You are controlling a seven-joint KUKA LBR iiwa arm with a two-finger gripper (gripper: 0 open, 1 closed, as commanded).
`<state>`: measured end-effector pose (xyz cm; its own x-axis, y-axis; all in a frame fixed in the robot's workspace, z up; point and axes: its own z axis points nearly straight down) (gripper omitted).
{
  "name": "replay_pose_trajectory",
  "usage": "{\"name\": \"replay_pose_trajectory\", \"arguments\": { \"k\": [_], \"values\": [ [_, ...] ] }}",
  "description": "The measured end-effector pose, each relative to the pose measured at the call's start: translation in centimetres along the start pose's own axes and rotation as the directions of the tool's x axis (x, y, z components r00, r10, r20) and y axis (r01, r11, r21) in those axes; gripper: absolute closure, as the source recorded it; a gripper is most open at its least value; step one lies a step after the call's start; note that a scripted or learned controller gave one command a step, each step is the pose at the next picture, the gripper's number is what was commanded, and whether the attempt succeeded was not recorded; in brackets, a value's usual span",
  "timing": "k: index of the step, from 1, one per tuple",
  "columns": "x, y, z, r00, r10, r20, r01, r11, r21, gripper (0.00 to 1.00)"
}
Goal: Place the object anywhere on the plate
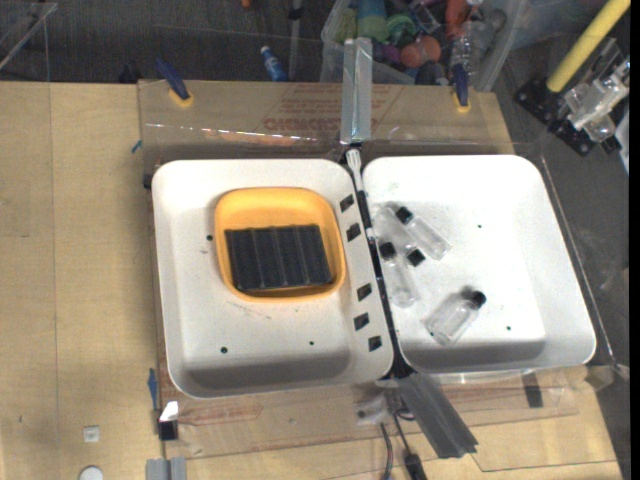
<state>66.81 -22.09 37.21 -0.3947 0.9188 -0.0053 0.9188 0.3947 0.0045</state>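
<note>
Clear vial (455, 314) lies nearest, beside what look like three more in right bin (520, 183). Orange plate (278, 204) bare; nothing placed. My hand's state: cannot tell.

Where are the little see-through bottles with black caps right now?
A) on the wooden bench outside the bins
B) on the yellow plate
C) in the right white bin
C: the clear bottles lie in the right bin, while the yellow plate sits in the left bin holding only a dark ridged slab.
</note>
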Motion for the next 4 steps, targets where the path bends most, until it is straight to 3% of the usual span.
{"name": "replay_pose_trajectory", "arguments": {
  "k": [1, 4],
  "values": [
    [-0.09, -0.02, -6.45, 0.957, -0.289, 0.000, 0.289, 0.957, -0.002, 1.00],
    [0.31, -0.64, -5.63, 0.867, -0.498, -0.005, 0.498, 0.867, 0.000, 1.00]
  ]
}}
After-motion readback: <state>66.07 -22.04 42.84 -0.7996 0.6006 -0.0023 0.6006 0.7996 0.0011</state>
